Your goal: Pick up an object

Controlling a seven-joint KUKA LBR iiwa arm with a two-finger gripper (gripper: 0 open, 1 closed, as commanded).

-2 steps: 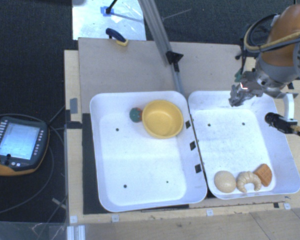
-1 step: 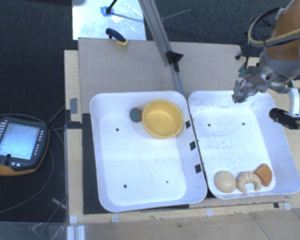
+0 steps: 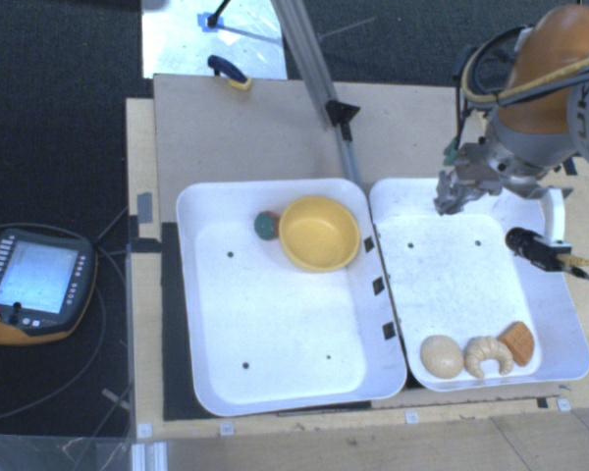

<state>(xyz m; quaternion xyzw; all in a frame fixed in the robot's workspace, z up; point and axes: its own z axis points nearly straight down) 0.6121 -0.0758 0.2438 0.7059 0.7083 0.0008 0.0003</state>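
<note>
The arm reaches in from the upper right of the frame, its gripper (image 3: 454, 196) hanging over the top left corner of the right bin (image 3: 452, 273). Whether the gripper is open or closed cannot be told, and nothing shows in its hold. Along that bin's lower edge lie a pale egg (image 3: 441, 356), a croissant (image 3: 489, 355) touching it, and an orange biscuit (image 3: 517, 341) just beside. In the left bin (image 3: 265, 332), near its top edge, a yellow bowl (image 3: 319, 233) sits with a small green ball (image 3: 266, 226) touching its left side.
</note>
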